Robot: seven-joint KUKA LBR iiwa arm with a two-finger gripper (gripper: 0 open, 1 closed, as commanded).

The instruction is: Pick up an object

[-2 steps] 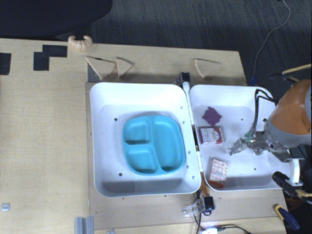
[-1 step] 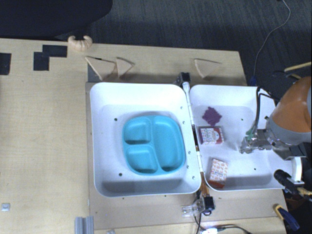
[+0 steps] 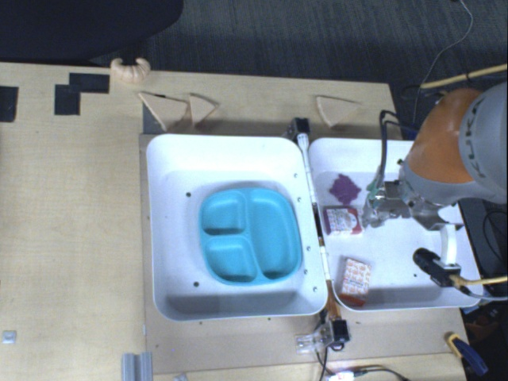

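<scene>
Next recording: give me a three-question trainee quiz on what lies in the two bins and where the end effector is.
1. True or false: the blue divided tray lies in the left bin.
2. Over which is the end effector seen? A) left bin B) right bin C) bare bench
3. Count the printed packets in the right bin.

Key: 1 true. 2 B. 3 two: the packet by the end effector and the packet near the front wall.
</scene>
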